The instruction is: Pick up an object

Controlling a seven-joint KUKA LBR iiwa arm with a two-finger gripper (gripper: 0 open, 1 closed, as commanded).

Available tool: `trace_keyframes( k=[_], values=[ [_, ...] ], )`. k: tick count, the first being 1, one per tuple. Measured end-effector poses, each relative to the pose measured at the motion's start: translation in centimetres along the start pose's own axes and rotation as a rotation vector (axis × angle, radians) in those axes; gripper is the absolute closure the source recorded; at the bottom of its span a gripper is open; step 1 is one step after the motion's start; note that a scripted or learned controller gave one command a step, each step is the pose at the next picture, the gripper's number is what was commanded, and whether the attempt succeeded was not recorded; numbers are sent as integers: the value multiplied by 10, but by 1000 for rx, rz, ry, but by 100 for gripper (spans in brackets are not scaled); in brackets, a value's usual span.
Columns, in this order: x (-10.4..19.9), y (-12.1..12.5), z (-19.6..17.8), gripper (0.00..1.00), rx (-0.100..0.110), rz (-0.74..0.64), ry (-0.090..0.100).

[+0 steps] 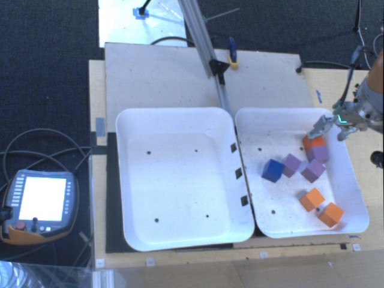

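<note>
Several small cubes lie in the right bin: a blue cube, three purple cubes, and three orange cubes. The gripper hangs over the bin's far right corner, just above and beyond the uppermost orange cube. Its fingers are spread open and nothing sits between them. The arm's wrist partly hides the bin's right rim.
The left bin adjoins the right one along a shared rim with black clips. A slanted metal pole and a blue clamp stand behind the bins. A teach pendant lies on the floor at the left.
</note>
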State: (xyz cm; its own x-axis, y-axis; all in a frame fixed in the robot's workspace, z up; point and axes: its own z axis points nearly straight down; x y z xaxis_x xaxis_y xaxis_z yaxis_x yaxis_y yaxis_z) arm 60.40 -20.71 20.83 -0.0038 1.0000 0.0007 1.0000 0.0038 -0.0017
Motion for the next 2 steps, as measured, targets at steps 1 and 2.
trace_keyframes(
  k=[1,2],
  values=[
    [0,1,-2,0,-3,-1,-2],
    [7,1,42,0,0,-1,0]
  ],
)
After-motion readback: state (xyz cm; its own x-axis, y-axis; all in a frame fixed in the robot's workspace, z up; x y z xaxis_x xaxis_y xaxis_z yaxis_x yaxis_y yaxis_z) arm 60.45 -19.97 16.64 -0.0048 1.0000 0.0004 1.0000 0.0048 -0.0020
